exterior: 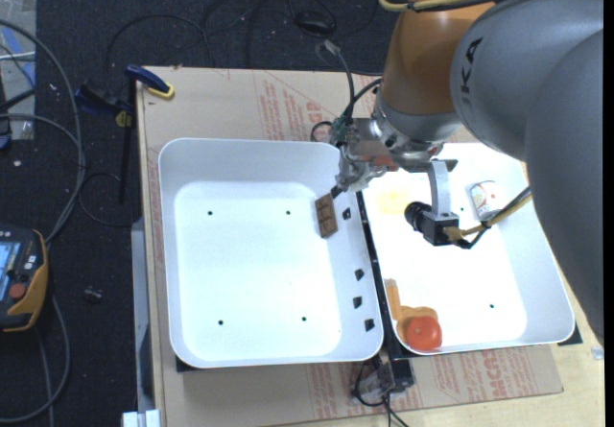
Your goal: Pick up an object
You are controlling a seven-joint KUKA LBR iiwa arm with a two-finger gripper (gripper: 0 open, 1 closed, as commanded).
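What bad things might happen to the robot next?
The gripper hangs close to the wall between the two bins, so it might bump that rim. A small brown block sits just below the gripper; whether it is held is unclear, so it may drop. The red ball lies in a corner of the right bin, awkward to grab.

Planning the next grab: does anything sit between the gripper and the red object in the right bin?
Nothing visible blocks it. The gripper hangs over the divide between the bins; the red object lies in the right bin's near corner, beside an orange piece, across bare bin floor.
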